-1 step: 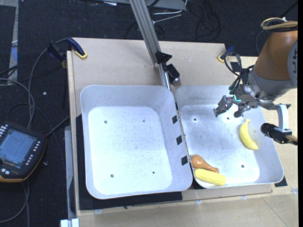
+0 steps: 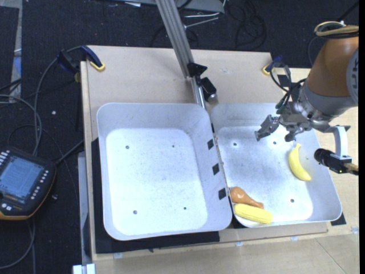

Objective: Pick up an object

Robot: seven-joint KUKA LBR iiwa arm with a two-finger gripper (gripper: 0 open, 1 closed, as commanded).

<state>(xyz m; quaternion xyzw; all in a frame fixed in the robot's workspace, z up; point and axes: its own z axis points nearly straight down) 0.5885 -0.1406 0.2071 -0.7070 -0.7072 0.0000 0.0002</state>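
Banana (image 2: 299, 163) was the object nearest the tool: it lay in the right bin (image 2: 256, 153) close to that bin's right wall, about midway along it, with its long axis running from the upper left down to the lower right, roughly along the wall. The gripper (image 2: 279, 130) hung over the far part of the same bin, above and a little left of the banana's upper tip, near it but not touching. Its two fingers stood apart with nothing between them, one reaching toward the bin's middle and the other toward the banana's side. Two more objects sat at the near edge of the right bin, by its near-left corner: a yellow corn cob (image 2: 254, 213) and, touching it from the far side, an orange-brown piece (image 2: 244, 197) whose kind I could not tell. Both lay well apart from the tool. The arm (image 2: 333, 73) came in from the right over the bin's far-right corner, its wrist bent downward toward the bin floor. A short shift toward the near-right would likely have set the fingers across the banana.
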